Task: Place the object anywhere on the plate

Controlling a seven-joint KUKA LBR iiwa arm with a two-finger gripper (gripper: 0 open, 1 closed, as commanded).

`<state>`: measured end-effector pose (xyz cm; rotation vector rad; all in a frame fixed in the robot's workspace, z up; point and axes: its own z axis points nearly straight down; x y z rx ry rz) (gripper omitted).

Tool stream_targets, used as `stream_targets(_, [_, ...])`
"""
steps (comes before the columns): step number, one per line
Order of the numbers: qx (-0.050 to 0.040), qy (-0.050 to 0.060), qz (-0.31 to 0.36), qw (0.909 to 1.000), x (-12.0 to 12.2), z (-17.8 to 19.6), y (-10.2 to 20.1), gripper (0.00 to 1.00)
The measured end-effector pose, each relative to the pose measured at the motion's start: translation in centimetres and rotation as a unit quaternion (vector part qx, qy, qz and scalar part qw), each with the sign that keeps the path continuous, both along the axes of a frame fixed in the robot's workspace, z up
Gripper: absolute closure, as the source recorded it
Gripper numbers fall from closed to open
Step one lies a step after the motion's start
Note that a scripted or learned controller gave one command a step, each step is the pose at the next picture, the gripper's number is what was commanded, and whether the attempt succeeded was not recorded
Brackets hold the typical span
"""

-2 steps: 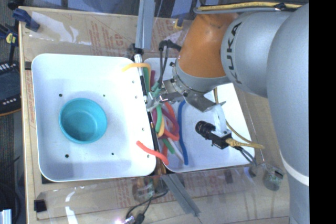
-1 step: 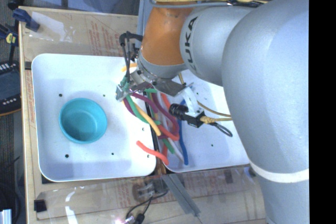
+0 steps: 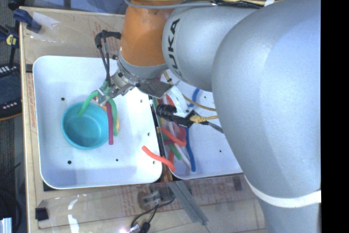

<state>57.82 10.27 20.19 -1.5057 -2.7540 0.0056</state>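
Note:
A blue round plate (image 3: 85,126) with a raised rim sits in the left white bin (image 3: 54,79). My gripper (image 3: 109,91) hangs just above the plate's upper right rim, below the orange band of the arm. A thin green stick (image 3: 90,104) runs from between the fingers down and left, and its free end lies over the plate's rim. The fingers are shut on the stick's upper end. A magenta stick (image 3: 110,124) and a yellow one (image 3: 115,124) lie on the bin floor right beside the plate.
A red stick (image 3: 155,156) lies across the lip between the two bins. The right bin (image 3: 218,163) holds several coloured sticks (image 3: 177,139), partly under the arm. The large grey arm covers most of the right side.

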Motion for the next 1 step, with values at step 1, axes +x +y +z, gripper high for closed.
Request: stream_targets(1, [0.0001, -0.001, 0.0, 1.0, 0.05, 0.08, -0.01, 0.0])
